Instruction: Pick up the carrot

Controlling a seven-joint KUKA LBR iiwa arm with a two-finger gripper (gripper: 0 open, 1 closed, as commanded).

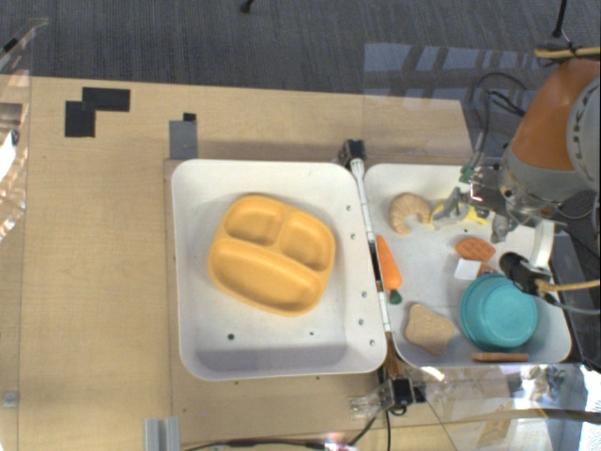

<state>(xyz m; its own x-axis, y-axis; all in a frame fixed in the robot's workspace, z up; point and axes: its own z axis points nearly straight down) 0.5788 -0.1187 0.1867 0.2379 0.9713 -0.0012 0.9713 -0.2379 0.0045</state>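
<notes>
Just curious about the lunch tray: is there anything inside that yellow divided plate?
The yellow plate in the left bin shows three bare compartments, with no food in them. The bin floor beneath it is covered, so anything under it cannot be seen.

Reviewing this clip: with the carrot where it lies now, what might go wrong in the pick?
1. The carrot lies along the left wall of the right bin, beside the divider; a finger may strike the wall and fail to get around it.
2. The gripper is near the croissant, on the way to the carrot; it may knock it.
3. The carrot is slim and may slip or roll from a poor grasp.
</notes>
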